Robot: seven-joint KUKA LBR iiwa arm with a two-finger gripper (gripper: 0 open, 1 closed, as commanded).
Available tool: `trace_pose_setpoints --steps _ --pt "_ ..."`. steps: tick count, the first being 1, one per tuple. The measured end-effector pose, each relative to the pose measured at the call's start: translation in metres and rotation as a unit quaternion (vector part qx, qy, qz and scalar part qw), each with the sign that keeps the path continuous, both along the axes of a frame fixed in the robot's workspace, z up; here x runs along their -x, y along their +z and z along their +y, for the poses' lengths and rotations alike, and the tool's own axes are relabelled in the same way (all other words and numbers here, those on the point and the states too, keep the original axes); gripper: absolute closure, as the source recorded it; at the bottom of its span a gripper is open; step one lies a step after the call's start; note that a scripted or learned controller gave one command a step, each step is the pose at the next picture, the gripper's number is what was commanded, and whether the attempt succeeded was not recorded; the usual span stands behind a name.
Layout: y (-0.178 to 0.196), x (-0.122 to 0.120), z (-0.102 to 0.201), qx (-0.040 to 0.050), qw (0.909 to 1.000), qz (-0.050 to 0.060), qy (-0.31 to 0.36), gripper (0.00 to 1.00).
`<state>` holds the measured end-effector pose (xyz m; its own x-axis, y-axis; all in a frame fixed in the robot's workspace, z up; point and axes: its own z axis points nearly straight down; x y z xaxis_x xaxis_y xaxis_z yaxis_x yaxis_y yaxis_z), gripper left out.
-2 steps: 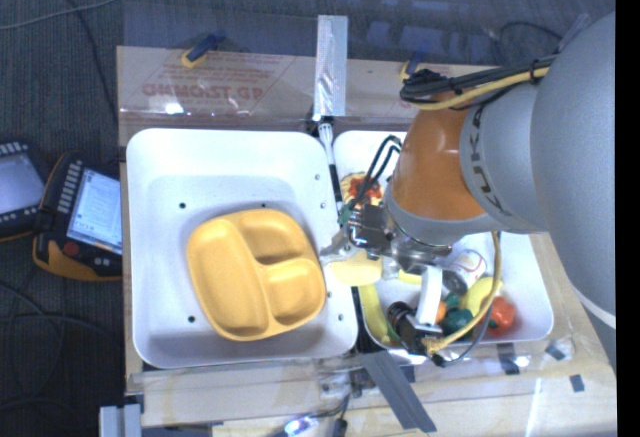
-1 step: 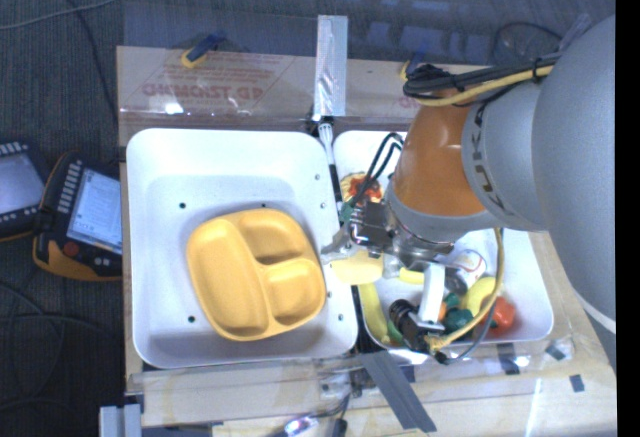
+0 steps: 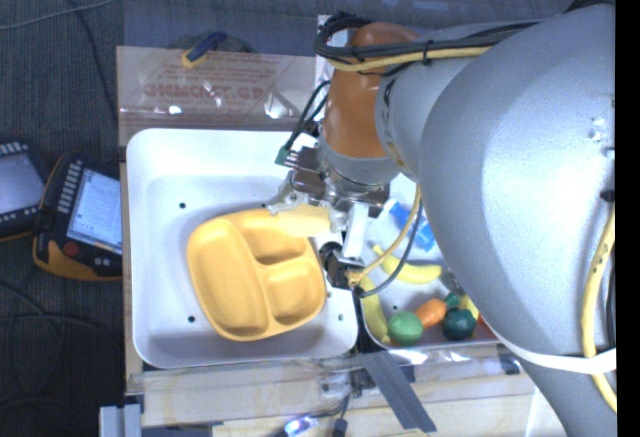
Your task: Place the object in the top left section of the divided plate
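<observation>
Divided plate [image 3: 250, 280] first: yellow, lying in the left bin [image 3: 150, 225] toward its near right corner, and all three sections look bare from where I stand, so the placing is not done

Across the shared wall, in the near corner of the right bin [image 3: 368, 327], a green ball [image 3: 405, 328], an orange piece [image 3: 431, 312] and a dark green one [image 3: 459, 324] are bunched together, with a curved yellow thing [image 3: 415, 275] just behind them

Further back, the gripper [image 3: 335, 225] hangs at the plate's far right rim, and a pale yellow object [image 3: 298, 221] pokes out leftward from under it, over that rim. I'd guess that is the piece to be placed, close to the plate but not yet down in a section. Open or closed, and whether it truly grips that piece, I cannot tell; cables and the wrist crowd the spot

What's left, I reckon: settle it in the top left section and let go

The big grey arm [image 3: 520, 175] covers most of the right bin, leaving a scrap of something blue [image 3: 405, 217]. Beyond the left bin's far edge lies a clear plastic bag [image 3: 210, 85], its print unreadable
</observation>
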<state>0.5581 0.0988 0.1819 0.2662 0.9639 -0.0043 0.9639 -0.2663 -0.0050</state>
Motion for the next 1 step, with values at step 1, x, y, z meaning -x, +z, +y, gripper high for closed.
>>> trace_pose_setpoints --steps 1 --pt "0.0003 -0.0002 -0.0006 0.0005 1.0 0.0 0.0 0.0"
